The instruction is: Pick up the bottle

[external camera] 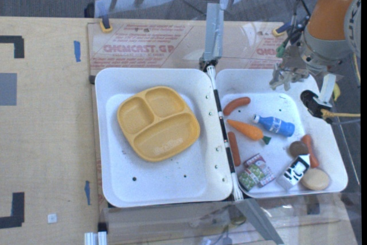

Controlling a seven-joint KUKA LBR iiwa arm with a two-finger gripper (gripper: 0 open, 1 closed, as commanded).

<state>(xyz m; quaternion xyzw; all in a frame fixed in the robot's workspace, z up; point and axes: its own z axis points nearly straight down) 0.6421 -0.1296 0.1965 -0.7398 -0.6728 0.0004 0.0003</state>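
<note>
Blue plastic bottle [274, 125] with a white cap is lying on its side in the right bin [338, 149], just beside the carrot [245, 129] and below the upper sausage [236, 104], cap end pointing left toward them. The gripper [288, 78] hangs over the bin's top edge, up and a bit right of the bottle, well clear of it, so I'd call this the approach step, nothing grabbed yet. Next move looks like it needs to come forward over the bottle, line the fingers up across its body and drop down without clipping the carrot. The jaws look slightly parted to me, two fingertips with a small gap between them, and there's nothing in between them or touching them.
</note>
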